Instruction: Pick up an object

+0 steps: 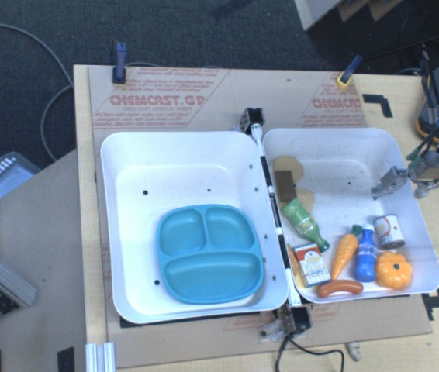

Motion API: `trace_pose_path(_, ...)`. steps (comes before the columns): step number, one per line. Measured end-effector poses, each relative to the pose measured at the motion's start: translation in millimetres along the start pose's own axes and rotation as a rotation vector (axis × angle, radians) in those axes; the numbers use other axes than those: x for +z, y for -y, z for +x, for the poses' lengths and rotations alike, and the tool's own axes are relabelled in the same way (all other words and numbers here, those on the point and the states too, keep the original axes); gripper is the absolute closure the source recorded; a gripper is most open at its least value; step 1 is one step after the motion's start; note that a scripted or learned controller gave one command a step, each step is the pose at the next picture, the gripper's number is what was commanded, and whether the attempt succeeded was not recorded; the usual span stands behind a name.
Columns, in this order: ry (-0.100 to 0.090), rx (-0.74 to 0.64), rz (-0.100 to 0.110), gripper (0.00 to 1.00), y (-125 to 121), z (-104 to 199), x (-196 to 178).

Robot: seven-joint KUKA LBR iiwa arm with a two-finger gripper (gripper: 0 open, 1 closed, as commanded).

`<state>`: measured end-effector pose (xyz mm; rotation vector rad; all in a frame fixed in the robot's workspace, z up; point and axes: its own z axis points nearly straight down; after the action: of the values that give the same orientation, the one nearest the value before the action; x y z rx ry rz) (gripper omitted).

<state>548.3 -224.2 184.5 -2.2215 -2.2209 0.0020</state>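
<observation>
The right bin (336,149) holds several small items along its near side. A green bottle (303,223) lies near the divider. Beside it are a carrot (344,255), a blue bottle (365,257), a small can (388,231), an orange pumpkin (394,270), a sausage (340,288) and a red carton (311,264). A brown flat piece (285,178) lies at the bin's far left. My gripper (387,183) hangs over the right side of this bin, above and apart from the can, with nothing seen in it.
The left bin (126,169) holds a blue divided plate (209,252). A black clamp (252,118) sits at the far end of the divider between the bins. The bench edge carries a blue clip (119,60) and a yellow-blue clip (348,71).
</observation>
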Motion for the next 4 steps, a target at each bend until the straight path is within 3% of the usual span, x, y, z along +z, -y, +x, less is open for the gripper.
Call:
trace_pose_path(1,0.008,0.000,-0.014,0.00,26.9,21.8,69.4)
trace_pose_path(2,0.000,-0.002,-0.003,0.00,-41.5,34.1,36.5)
trace_pose_path(3,0.000,0.000,-0.001,0.00,11.5,22.6,60.5)
trace_pose_path(4,-0.001,0.000,-0.001,0.00,47.9,61.2,86.3)
